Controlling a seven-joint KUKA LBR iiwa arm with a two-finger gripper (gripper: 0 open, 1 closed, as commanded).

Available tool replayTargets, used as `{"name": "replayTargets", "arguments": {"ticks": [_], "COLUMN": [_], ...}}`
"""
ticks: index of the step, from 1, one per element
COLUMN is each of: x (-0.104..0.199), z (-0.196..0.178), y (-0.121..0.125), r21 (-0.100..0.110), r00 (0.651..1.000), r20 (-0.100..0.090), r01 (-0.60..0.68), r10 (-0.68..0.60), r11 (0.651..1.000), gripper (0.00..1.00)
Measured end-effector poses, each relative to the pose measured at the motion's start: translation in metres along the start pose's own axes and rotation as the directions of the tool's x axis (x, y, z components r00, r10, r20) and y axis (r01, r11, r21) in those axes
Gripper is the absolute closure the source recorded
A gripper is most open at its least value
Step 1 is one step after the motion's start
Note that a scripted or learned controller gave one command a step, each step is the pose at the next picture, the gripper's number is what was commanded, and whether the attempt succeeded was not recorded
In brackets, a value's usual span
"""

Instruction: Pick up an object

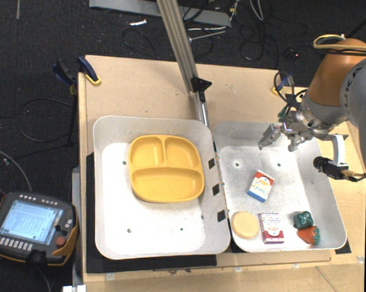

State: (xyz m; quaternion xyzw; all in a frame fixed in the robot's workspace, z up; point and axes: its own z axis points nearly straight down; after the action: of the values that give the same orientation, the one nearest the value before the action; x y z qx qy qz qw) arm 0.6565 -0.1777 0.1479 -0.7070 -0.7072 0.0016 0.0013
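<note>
The tool point(281, 138) hung over the far part of the right bin point(243, 144), just above its white floor, with its 2 fingers spread apart — a clear gap between the tips and nothing between them. The grey arm point(338, 82) with its orange band reached in from the right edge.

The objects lay in the near half of the same bin, well apart from the tool. Nearest to it was a small box point(261, 186), blue and white with a red patch on top, lying tilted near the bin's middle. Closer to the front edge sat a round, flat, pale yellow disc point(245, 225), and just beside it on the right a second box point(271, 228), red-and-white with small printing, lying flat. In the front right corner was a dark green lump point(302, 220) touching or nearly touching a red-orange piece point(309, 235) — their exact shapes were too small to tell.

The left bin point(110, 170) held a yellow divided plate point(166, 168) with 3 compartments, 2 small ones on the far side and 1 long one on the near side. Both bins rested on the tan surface point(137, 87). A handheld control pendant point(30, 227) with a lit screen lay on the floor to the left.
</note>
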Motion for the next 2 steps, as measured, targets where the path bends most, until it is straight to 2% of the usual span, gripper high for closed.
{"name": "replayTargets", "arguments": {"ticks": [1, 2], "x": [0.001, 0.001], "z": [0.054, 0.039], "y": [-0.001, 0.001], "r21": [0.001, -0.007], "r00": [1.000, 1.000], "r20": [-0.001, 0.001], "r01": [0.001, 0.002], "r10": [-0.001, -0.002], "r11": [1.000, 1.000], "gripper": [0.00, 1.00]}}
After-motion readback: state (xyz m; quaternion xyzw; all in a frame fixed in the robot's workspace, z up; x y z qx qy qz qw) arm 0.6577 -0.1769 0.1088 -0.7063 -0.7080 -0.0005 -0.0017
